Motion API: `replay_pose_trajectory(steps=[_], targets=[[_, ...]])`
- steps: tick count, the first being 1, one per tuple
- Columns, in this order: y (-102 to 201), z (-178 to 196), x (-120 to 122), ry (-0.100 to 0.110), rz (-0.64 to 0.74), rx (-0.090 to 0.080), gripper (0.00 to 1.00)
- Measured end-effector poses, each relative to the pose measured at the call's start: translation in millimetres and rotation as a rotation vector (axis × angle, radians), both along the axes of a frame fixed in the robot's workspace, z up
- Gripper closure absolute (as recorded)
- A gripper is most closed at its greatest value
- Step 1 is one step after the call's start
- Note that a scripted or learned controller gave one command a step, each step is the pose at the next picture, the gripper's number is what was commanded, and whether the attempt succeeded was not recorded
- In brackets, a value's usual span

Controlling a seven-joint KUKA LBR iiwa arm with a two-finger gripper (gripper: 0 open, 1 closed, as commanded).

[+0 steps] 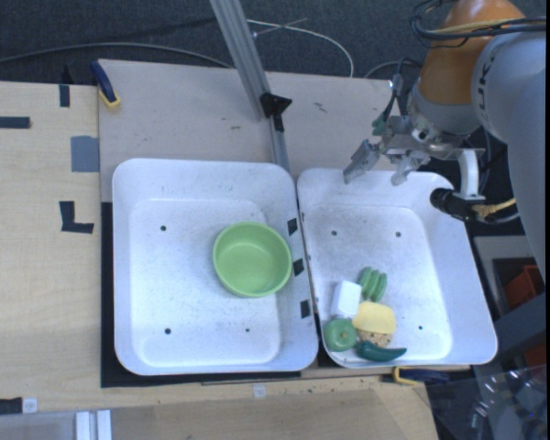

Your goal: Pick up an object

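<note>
While gripper [379, 170] is held spread, empty, above right bin [458, 246] far edge, small items [365, 314] seen clustered at near edge; green bowl [251, 259] in left bin [156, 255].

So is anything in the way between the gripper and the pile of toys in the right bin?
Nothing visible. The gripper, open, is above the right bin's far rim; bare bin floor lies between it and the toys in the near corner.

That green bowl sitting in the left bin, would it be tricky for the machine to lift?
The green bowl looks like thin, smooth plastic, so it is probably light and stiff but somewhat slippery. It sits upright with its opening up, so pinching its rim seems likeliest to work. Its rounded sides suggest a push would slide it across the left bin, not tip it.
</note>
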State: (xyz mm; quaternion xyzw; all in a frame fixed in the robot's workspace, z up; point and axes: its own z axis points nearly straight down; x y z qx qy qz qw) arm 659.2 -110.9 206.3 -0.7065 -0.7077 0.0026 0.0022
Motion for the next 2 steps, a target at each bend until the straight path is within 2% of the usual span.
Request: replay_pose_trajectory(steps=[1, 2], targets=[[7.1, -49.7, -7.5, 0.0, -0.001, 0.0, 0.0], [-1.3, -100.3, -5.8, 0.001, -0.001, -0.001, 0.0]])
